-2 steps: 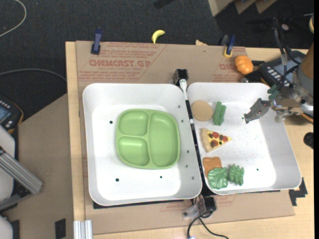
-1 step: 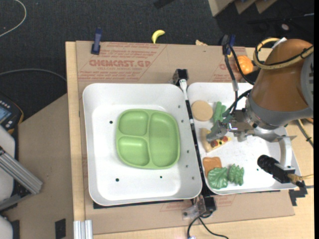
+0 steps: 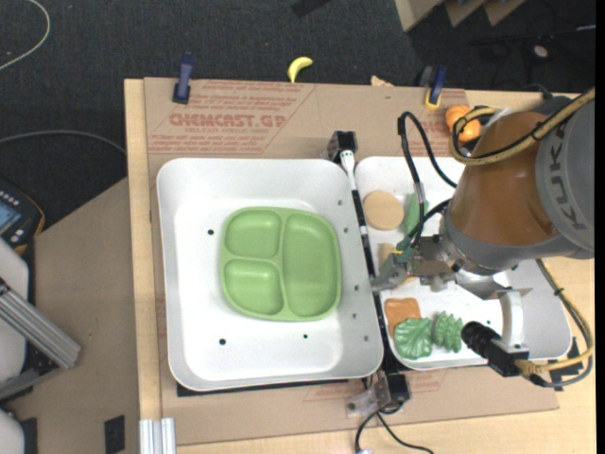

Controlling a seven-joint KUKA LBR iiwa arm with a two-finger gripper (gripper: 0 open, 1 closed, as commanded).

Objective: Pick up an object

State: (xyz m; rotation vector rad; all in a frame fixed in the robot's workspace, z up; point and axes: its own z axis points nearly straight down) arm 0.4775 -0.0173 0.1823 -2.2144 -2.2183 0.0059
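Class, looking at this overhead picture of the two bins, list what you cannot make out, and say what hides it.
- Gripper: open or shut unclear, hidden under the arm's wrist in the camera view.
- Right bin: much of its floor covered by the arm.
- Green toys: too small to identify.
- Tan round object: identity unclear.

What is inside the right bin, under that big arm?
In the right bin: a tan disc, an orange piece and two green leafy toys. The arm covers the bin's middle, so whatever lies beneath it cannot be seen.
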